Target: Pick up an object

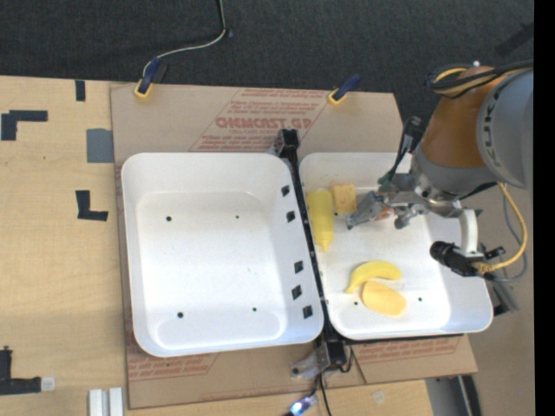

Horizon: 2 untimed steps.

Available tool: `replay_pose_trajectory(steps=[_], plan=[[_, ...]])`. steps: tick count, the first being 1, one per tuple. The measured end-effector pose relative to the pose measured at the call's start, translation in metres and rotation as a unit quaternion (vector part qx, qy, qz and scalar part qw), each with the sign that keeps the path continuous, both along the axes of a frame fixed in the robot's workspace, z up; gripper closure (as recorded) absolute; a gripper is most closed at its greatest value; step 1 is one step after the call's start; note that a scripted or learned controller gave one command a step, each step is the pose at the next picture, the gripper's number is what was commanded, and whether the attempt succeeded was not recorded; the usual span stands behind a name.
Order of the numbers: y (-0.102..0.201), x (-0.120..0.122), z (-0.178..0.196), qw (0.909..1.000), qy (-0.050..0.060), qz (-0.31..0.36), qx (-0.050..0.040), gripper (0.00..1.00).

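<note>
Nearest the camera, in the right bin (pixel 468 315), a yellow curved piece (pixel 375 272) lies touching a rounder orange-yellow piece (pixel 383 298); a grasp aimed at either risks dragging both or closing on the seam between them. Farther back, a long yellow piece (pixel 320 217) lies against the divider (pixel 299 224), where the wall could block one side of a grip. Just beside it sits a small tan block (pixel 344 198), near the end effector (pixel 368 212), which hovers low over the bin floor with nothing visibly held; whether it is released or clenched cannot be told. A descent here may land between objects. The left bin (pixel 139 232) lies beyond the divider.
</note>
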<state>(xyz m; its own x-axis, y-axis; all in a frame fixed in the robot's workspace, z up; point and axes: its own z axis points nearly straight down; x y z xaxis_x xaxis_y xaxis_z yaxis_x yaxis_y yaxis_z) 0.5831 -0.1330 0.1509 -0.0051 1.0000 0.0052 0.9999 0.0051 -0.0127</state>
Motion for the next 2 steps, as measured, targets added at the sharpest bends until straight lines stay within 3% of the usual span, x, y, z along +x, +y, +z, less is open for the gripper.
replay_pose_trajectory(steps=[1,2], plan=[[0.009,0.093,-0.047,0.9998,-0.018,0.000,-0.0077,0.00],[0.040,0.085,-0.067,1.0000,-0.005,-0.001,-0.0031,0.00]])
